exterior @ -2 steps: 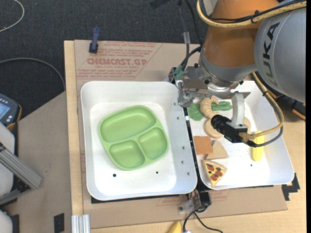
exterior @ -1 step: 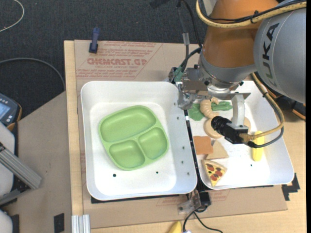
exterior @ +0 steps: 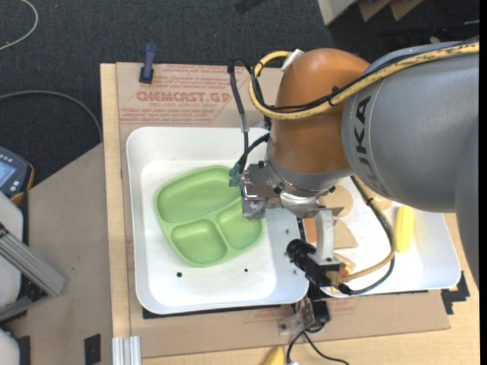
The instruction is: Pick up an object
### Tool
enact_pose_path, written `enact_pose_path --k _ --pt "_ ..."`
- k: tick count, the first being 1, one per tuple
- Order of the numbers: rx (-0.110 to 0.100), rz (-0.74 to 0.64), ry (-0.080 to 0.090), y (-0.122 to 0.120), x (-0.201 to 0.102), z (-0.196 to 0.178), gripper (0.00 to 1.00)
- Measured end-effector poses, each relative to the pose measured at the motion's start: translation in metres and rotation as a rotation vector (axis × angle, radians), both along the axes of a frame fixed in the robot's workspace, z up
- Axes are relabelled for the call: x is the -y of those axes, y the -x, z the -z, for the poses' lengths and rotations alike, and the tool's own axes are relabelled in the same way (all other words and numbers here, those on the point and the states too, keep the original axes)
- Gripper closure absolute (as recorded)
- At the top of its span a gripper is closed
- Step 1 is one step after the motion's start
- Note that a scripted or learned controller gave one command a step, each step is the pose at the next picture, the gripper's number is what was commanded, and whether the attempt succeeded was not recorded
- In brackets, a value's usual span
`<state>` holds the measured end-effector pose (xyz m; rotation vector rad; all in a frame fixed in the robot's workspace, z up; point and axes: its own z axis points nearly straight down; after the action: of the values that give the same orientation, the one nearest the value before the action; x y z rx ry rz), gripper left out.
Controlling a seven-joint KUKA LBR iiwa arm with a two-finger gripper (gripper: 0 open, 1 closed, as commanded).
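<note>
Though the arm (exterior: 396,128) hides whether the pincer (exterior: 253,196) is wide or narrow, it hangs over the left bin (exterior: 138,204), at the green plate (exterior: 198,204) lying there; best pinch its thin rim squarely.

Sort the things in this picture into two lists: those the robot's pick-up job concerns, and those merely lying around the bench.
Belong to the job:
green divided plate in the left bin
yellow object and tan flat piece in the right bin

Just lying about:
blue clip at the board's far edge
dark device off the bench's left side
</note>
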<state>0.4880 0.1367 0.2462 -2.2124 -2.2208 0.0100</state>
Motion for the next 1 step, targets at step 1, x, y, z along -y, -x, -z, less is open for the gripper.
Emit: enact_pose_path --k 1 --pt "0.001 0.010 0.002 -0.0140 0.0547 0.0654 1.00"
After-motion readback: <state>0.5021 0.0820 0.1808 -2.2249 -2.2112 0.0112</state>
